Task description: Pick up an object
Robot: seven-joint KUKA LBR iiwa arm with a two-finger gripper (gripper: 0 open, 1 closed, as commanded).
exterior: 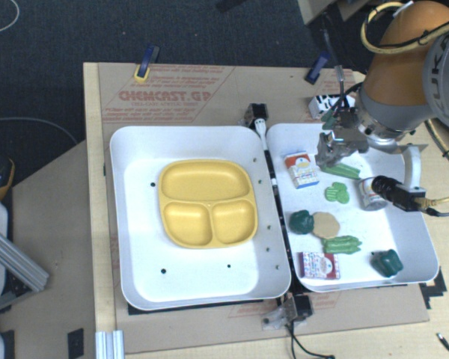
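Camera view: glossy three-compartment yellow tray (207, 202)

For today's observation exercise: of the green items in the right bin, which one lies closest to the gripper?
The long green piece directly beneath the gripper, at the bin's far end. The other green items lie farther toward the near edge.

The arm (411, 58) comes into the picture from about two o'clock. Its last bulky segment is a rounded orange shell over a grey collar, with a yellow cable looped at the shell's eleven o'clock. Below the collar sits a pale metal flange, and thin dark wires run down to the claw (331, 152), a small grey metal assembly.
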